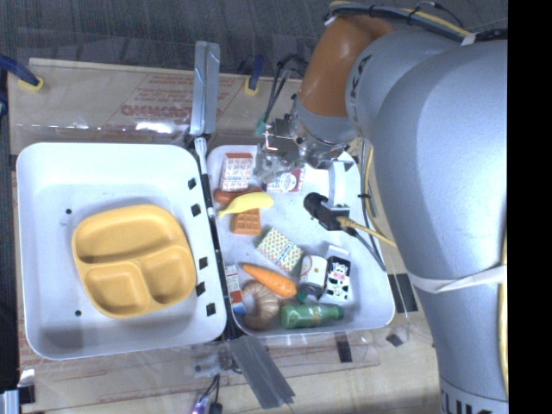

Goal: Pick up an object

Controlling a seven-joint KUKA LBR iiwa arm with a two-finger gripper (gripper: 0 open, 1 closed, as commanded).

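Note:
The right bin (379,304) holds several items. A red and white packet (236,171) lies at its far left, with a yellow banana (246,203) and an orange waffle (246,223) just below it. Further toward the front are a patterned box (280,250), a carrot (269,280), a green bottle (310,315), a cow-print carton (338,280) and a brown round item (257,301). My gripper (278,147) hangs over the bin's far end, right beside the packet and above a small pink and white item (287,180). Nothing is visibly held.
The left bin (43,171) contains a yellow divided tray (134,257). A metal divider (204,84) runs between the bins. My large grey arm (431,188) covers the right side of the bench.

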